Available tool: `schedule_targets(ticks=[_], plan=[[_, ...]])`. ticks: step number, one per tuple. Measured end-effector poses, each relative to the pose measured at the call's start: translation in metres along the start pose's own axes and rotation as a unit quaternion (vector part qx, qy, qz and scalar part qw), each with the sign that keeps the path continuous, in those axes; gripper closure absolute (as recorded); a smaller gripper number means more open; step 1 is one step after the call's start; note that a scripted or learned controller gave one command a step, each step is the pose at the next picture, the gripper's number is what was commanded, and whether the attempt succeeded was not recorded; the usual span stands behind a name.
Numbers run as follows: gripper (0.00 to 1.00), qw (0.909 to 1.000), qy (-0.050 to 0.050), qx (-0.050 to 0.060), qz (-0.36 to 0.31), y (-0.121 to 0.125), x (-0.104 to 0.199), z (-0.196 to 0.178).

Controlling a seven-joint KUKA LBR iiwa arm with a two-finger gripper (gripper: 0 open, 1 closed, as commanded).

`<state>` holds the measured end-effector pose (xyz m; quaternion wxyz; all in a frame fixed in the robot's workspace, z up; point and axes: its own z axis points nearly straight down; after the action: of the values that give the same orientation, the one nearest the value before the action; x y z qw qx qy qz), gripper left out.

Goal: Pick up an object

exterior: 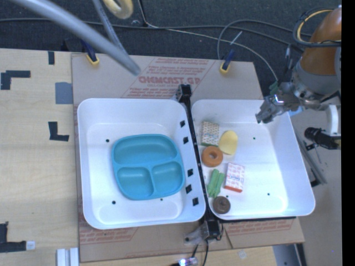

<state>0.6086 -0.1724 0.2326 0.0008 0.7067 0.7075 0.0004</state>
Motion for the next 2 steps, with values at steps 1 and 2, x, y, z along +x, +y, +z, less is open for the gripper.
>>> schedule_targets(ticks=[1,2], plan=[[1.0,1.0,0.001,0.002,-0.002,-0.014,0.055,0.011],[1.0,1.0,0.0,0.002,-0.001,-0.03,0.103,0.018]])
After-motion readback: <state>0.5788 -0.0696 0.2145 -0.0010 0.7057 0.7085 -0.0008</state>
